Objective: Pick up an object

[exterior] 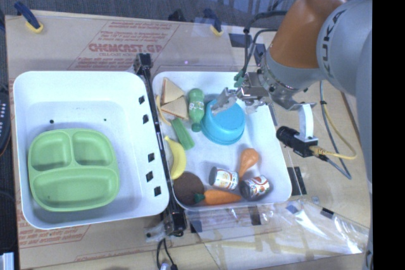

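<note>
Nothing lifted yet — every item in the right bin (277,136) lying on its floor, pick not done. Gripper (226,101) poised low at the rim of the blue bowl (225,125), between bowl and green bottle (196,105). Finger spread impossible to tell; nothing visibly held.

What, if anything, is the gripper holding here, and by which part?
It cannot be told. The gripper sits right at the upper rim of the blue bowl in the right bin, but no clear grasp shows.
</note>
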{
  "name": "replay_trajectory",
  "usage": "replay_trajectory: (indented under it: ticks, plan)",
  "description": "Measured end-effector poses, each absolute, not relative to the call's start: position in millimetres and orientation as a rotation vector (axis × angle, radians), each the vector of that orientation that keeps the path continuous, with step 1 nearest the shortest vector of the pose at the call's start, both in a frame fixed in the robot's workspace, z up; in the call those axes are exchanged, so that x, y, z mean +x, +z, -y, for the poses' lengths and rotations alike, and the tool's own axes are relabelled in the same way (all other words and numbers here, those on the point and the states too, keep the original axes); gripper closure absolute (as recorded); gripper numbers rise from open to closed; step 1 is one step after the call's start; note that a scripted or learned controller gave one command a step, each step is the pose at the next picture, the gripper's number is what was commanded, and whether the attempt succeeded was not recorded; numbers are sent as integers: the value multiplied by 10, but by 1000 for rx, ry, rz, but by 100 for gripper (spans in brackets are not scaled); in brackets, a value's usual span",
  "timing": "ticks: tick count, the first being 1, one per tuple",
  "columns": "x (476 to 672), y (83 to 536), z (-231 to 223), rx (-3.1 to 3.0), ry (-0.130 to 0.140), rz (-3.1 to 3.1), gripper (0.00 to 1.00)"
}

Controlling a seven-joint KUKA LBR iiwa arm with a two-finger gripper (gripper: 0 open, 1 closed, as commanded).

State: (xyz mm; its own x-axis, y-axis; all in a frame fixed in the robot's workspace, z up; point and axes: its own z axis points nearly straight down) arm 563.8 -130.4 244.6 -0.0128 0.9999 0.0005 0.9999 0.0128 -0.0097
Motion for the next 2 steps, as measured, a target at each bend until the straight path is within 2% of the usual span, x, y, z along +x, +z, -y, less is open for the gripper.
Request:
replay_trajectory:
  ticks: [1, 2]
  plan:
    - [5206, 1655, 1614, -1924, 10, 2471, 0]
    - [4854, 920, 1800, -1773, 0, 2594, 0]
